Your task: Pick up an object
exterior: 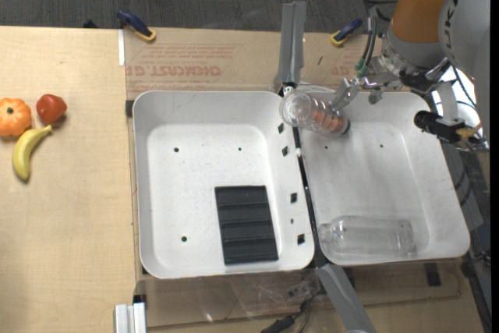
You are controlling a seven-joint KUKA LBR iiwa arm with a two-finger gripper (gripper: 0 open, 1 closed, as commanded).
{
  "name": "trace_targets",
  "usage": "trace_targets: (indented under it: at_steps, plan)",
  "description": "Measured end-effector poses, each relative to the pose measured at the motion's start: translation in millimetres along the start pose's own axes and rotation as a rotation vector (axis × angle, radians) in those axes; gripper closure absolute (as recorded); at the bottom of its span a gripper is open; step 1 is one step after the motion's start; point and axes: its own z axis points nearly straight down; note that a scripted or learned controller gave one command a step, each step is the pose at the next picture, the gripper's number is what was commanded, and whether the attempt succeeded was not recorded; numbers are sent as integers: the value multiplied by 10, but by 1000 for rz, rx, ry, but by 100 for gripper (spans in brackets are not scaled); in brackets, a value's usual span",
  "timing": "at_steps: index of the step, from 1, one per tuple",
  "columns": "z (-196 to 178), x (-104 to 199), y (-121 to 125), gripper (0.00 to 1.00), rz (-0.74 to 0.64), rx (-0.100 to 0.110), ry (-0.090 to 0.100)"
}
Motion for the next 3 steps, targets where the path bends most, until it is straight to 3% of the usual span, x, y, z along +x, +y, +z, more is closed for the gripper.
trace_targets:
  at_steps: [1,2,3]
  plan:
    - [1014,-86,-34,0,-2,3,1]
    - [917,-85,-28,100,-5,2,0]
    - [19,364,84,100,-232,1,1]
